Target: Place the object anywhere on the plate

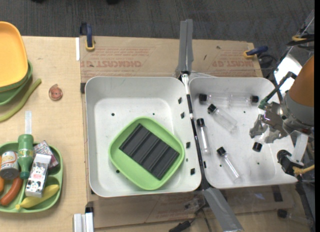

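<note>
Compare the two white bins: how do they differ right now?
The left bin holds one green plate with a dark ribbed slab on it; the right bin holds several clear vials with black caps, scattered. The gripper sits over the right bin, not the left. Both are shallow and white.

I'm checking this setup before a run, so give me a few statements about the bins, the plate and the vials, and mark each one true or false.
1. The green plate lies in the left bin. True.
2. A dark ridged block lies on the plate. True.
3. The vials are in the left bin. False: they lie in the right bin.
4. The gripper is over the plate. False: it is over the right bin.
5. The vials have red caps. False: black caps.
</note>
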Controlling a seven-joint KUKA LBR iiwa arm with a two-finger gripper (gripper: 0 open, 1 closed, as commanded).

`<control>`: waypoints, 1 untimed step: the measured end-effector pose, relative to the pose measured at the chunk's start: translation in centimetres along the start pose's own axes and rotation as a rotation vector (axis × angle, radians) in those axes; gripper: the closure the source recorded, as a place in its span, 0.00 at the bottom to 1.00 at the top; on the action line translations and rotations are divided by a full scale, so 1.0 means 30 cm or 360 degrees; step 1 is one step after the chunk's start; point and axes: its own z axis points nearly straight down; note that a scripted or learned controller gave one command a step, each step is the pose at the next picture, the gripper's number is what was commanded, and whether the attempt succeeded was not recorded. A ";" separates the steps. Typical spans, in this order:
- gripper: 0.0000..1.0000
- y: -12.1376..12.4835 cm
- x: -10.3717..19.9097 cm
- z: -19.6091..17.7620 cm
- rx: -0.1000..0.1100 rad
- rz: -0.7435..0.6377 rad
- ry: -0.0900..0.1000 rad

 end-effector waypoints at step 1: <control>0.00 0.000 0.000 0.000 0.0000 0.0001 0.0000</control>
